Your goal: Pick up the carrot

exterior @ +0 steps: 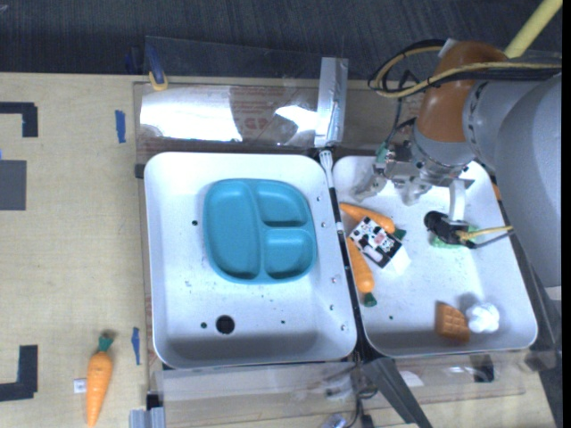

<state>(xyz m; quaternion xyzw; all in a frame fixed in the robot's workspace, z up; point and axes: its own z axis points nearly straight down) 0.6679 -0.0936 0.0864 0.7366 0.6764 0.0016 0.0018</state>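
Observation:
Two orange carrots lie in the right bin [500,266]. One carrot [367,214] lies slanted near the bin's far left. The other carrot [361,273] runs along the left wall with its green end toward the front. A black-and-white patterned pack [376,241] rests between them, over part of both. My gripper [391,188] hangs just above and to the right of the upper carrot, open, with nothing between its fingers. A third carrot [98,377] lies on the wooden bench outside the bins, at the front left.
The left bin [178,310] holds a blue divided plate [260,228]. A brown-orange piece [451,321] and a small white lump [484,317] sit at the right bin's front right. A metal divider [332,105] stands behind the bins.

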